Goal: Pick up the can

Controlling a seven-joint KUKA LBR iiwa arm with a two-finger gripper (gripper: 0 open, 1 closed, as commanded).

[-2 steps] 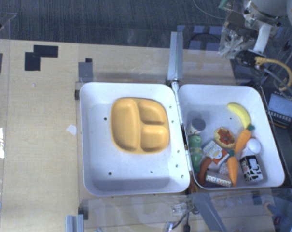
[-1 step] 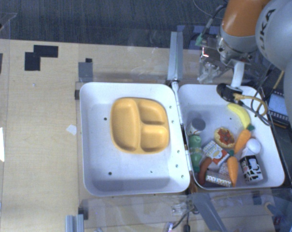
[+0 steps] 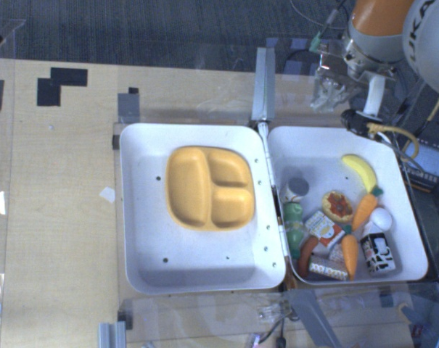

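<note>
- Can (image 3: 379, 254) lies on its side in the right bin (image 3: 415, 216), front right corner, beside a carrot (image 3: 349, 256).
- Gripper (image 3: 329, 93) hovers above the bin's back edge, fingers apart and empty; the pick looks unstarted.

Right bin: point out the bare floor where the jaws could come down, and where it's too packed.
The right bin has bare floor along its far edge, between the small can and the banana. The near half is crowded: carrots, egg, pizza slice and dark can lie packed together.

Grey arm (image 3: 422, 20), orange band
</note>
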